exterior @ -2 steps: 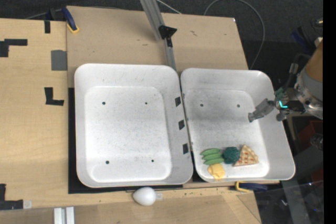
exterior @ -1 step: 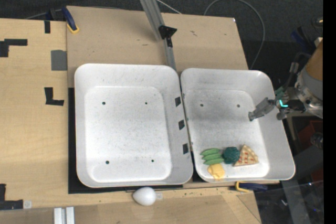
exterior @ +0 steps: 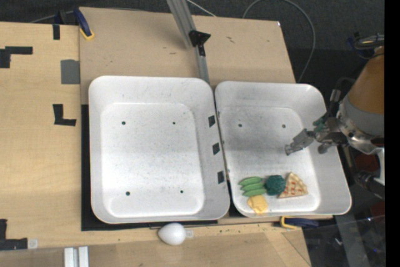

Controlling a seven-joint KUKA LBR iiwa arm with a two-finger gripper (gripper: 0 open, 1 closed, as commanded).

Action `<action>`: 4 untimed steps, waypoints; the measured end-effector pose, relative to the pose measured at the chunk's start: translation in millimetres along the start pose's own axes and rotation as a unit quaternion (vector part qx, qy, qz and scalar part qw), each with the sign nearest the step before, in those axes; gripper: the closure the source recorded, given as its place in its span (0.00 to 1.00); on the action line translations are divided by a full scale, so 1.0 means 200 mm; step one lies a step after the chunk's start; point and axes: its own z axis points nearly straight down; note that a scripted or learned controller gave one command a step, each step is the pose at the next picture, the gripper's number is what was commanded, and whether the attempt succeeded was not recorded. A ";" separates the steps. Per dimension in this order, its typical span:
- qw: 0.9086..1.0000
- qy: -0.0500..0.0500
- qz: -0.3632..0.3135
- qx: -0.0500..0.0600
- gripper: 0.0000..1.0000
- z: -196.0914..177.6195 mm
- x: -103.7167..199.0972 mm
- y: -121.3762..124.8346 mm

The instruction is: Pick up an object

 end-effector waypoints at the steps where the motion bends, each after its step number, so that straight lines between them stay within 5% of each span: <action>1: 1.000 0.000 0.000 0.000 0.00 0.22 -0.01 0.01; 2: 1.000 0.000 0.000 0.001 0.00 0.44 -0.02 0.01; 3: 1.000 0.000 0.000 -0.001 1.00 0.38 -0.02 0.01; 4: 1.000 -0.001 0.000 -0.004 1.00 0.16 -0.04 0.00</action>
